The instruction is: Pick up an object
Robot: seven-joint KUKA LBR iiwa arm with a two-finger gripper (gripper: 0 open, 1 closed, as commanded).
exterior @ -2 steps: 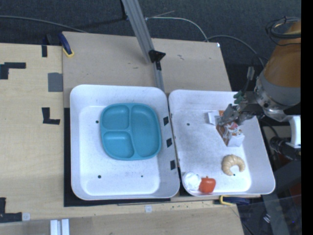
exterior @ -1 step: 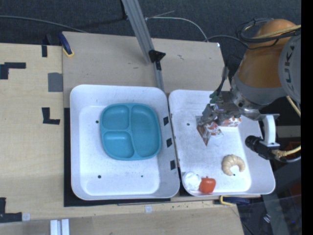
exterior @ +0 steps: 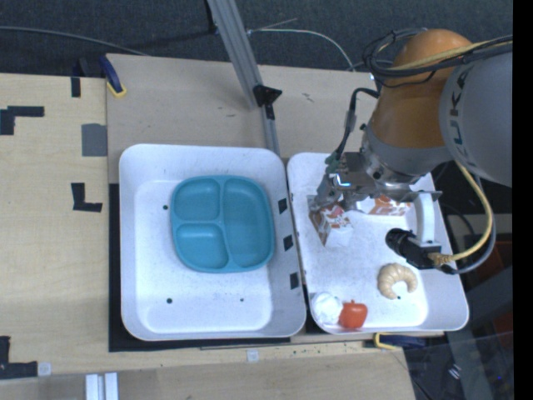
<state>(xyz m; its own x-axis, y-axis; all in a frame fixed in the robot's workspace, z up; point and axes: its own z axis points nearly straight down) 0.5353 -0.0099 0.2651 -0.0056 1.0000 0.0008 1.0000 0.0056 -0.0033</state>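
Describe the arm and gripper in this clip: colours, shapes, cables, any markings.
The arm is a rounded grey casing bearing dark lettering, cut off by the frame, with a bulbous orange band above the wrist. Black cables loop over the orange section, and a yellowish cable curves down its right side. The gripper is a compact dark-and-metallic unit with a small bluish light on it. Its finger detail is too cluttered to make out.

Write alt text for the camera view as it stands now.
The gripper sits low in the right bin at a crumpled packet, grip unclear. Nearer the front lie a croissant, a tomato and a white lump. The left bin holds a blue divided plate.
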